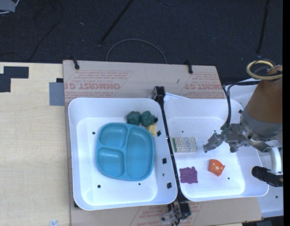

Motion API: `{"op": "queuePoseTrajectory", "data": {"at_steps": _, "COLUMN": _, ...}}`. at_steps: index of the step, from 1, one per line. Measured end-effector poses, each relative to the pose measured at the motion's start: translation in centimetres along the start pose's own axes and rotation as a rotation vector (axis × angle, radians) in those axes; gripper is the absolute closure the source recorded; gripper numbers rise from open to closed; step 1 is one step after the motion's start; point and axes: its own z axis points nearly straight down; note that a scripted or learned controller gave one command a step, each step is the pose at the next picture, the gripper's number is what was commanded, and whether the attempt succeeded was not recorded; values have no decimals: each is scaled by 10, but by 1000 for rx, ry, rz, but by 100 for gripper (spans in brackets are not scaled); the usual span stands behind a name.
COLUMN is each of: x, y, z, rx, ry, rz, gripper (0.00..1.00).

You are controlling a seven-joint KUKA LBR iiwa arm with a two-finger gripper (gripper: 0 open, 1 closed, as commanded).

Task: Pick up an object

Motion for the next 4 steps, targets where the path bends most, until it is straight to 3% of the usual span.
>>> {"op": "queuePoseTrajectory", "data": {"at_steps": 1, "x": 0, "y": 3, "z": -7, "rx": -14, "ry": -3, "rz": -2, "gripper": 0}}
{"op": "queuePoseTrajectory", "data": {"at_steps": 3, "x": 3, "y": 13, "z": 95, "rx": -8, "ry": 0, "rz": -2, "gripper": 0}}
{"op": "queuePoseTrajectory", "data": {"at_steps": 4, "x": 2, "y": 13, "z": 97, "rx": -13, "ry": -2, "rz": 2, "gripper": 0}}
